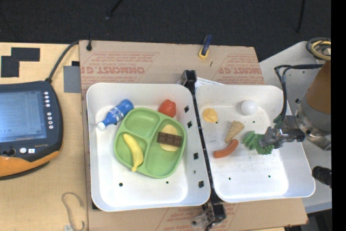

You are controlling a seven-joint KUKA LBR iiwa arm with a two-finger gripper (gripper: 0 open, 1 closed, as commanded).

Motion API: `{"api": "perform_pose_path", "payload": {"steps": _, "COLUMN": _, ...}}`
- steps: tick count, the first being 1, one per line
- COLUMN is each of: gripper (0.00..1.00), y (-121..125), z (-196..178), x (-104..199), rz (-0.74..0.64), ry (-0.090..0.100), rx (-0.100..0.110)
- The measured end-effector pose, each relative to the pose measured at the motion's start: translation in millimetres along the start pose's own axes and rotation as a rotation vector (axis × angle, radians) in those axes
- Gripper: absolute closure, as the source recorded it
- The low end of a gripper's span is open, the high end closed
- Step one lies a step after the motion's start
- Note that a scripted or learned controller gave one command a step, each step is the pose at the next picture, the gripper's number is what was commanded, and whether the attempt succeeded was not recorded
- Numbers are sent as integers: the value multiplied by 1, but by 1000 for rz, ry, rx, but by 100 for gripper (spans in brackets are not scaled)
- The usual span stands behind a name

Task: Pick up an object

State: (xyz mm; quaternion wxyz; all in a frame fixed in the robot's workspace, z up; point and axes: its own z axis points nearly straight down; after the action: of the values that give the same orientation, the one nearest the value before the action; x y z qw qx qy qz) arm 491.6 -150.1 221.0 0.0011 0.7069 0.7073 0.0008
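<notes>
The right bin (270,181) holds a green broccoli-like toy (251,141), a red sausage (225,149), a tan cone (234,129), a yellow piece (210,114) and a white ball (248,107). My gripper (272,139) reaches in from the right, low over the bin and right against the green toy's right side. From this angle the gripper's tip merges with the toy's leaves. The arm's grey wrist and orange band (319,92) stand over the bin's right rim.
The left bin (102,181) holds a green divided plate (154,167) with a banana (133,150) and a brown-topped bun (170,139), plus a red piece (167,107) and a blue bottle (115,114). A black divider (195,132) separates the bins. A tablet (24,124) lies far left.
</notes>
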Motion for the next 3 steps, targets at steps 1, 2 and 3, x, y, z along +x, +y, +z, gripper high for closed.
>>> {"api": "perform_pose_path", "payload": {"steps": 1, "gripper": 100, "y": 33, "z": -10, "x": 35, "rz": -3, "ry": 1, "rx": 3}}
{"api": "perform_pose_path", "payload": {"steps": 2, "gripper": 100, "y": 57, "z": -1, "x": 74, "rz": -2, "ry": 2, "rx": 5}}
{"api": "perform_pose_path", "payload": {"steps": 3, "gripper": 100, "y": 83, "z": -12, "x": 115, "rz": -3, "ry": 2, "rx": 4}}
